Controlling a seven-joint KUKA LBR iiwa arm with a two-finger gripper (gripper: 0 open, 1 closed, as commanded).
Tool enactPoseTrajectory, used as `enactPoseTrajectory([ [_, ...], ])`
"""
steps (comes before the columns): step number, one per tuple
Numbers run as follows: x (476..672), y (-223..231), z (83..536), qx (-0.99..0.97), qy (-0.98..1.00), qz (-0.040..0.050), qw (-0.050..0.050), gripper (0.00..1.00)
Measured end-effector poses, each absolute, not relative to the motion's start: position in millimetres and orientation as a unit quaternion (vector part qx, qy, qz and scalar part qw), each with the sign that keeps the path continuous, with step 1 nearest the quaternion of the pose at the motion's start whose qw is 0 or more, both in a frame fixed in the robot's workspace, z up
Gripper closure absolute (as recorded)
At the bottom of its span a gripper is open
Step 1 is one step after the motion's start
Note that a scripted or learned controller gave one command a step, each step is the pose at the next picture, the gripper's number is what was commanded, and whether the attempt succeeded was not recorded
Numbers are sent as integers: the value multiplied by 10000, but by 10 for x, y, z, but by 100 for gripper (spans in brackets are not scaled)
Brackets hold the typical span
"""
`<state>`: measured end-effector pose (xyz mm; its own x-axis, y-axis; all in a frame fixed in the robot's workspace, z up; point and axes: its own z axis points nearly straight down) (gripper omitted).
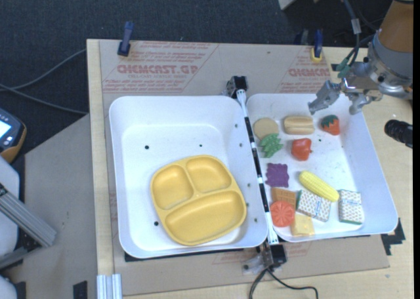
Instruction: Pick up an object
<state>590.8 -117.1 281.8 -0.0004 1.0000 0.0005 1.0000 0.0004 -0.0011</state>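
Camera view, single entry. Step in hand, as I judge it: the approach, nothing lifted yet. My gripper [341, 98] hangs over the far edge of the right bin [379, 179], its two fingers spread wide and nothing between them. Nearest candidate for the pick: a small strawberry-like toy [331, 124], red with a green top, lying just below and between my fingers on the bin floor. The next move, I reckon, calls for a descent centred over that toy and a close on it, keeping clear of the bin wall behind and of the bun-shaped toy [298, 124] just beside it. Right bin, contents: a tan round piece [266, 127]; a green leafy piece [270, 144]; a red pepper-like piece [301, 149]; a purple piece [277, 175]; a yellow corn cob [319, 185]; an orange slice [283, 213] near the front; a yellow wedge [302, 225]; two small printed boxes [315, 205] and [351, 208] near the front rim. Left bin [125, 134], contents: one yellow divided tray [198, 199] with three compartments, all bare, lying toward the front. Both bins rest side by side on the desk [98, 160], touching along a central seam.
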Motion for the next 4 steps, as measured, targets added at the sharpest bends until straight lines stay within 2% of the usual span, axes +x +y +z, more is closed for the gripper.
enactPoseTrajectory([
  [1, 5884, -1210, 1246, -7075, -7067, 47, 69, 0],
  [2, 6122, -1170, 823, -7070, -7072, 12, 17, 0],
  [3, 6138, -1172, 954, -7073, -7069, -7, -9, 100],
  [4, 6135, -1172, 947, -7074, -7068, -4, -4, 0],
])
